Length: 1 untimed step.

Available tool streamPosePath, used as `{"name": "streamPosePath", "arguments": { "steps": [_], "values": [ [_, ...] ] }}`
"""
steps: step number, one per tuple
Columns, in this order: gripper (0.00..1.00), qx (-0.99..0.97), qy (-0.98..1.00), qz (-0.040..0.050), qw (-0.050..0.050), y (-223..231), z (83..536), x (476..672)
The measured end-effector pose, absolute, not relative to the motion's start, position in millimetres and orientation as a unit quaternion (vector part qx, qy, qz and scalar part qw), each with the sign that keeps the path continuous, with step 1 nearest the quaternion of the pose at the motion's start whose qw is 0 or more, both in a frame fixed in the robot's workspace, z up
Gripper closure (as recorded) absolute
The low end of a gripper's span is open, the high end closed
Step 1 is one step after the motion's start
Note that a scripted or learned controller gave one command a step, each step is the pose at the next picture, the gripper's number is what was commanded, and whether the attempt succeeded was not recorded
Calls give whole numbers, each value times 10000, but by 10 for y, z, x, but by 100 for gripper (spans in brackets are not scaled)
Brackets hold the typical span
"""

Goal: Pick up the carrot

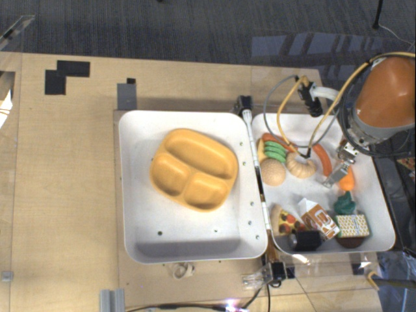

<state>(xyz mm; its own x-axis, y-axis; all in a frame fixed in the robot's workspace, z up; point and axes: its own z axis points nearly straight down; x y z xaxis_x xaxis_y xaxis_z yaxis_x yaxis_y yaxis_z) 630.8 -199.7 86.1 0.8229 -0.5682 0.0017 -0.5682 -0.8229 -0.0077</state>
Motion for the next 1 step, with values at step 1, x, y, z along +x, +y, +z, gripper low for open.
{"name": "streamPosePath", "arguments": {
  "steps": [1],
  "values": [
    [0,-9655,2605,-31,28,-2018,863,5996]
  ]
}}
